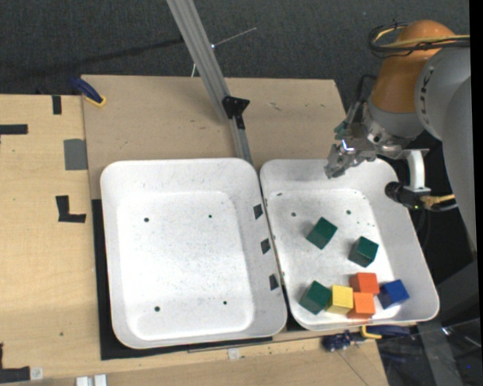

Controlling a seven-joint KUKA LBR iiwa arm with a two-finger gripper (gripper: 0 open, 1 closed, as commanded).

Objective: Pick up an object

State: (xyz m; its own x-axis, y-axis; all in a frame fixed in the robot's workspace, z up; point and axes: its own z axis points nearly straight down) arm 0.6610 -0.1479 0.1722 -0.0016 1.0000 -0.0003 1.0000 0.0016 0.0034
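The right bin point(304, 178) holds several small blocks. One green block point(321, 232) lies near its middle and another green block point(363, 250) sits to its right. At the near edge cluster a third green block point(315, 296), a yellow block point(342, 296), two orange blocks point(363, 285) and a blue block point(394, 292). My gripper point(338, 163) hangs over the far rim of the right bin, well above and behind the blocks, with nothing seen between its fingers.
The left bin point(116, 232) lies beside the right one. A slanted metal pole point(209, 63) crosses the bench behind the bins and ends at a black clamp point(235, 106). Black tape marks and a blue-yellow object point(87, 89) lie at the left.
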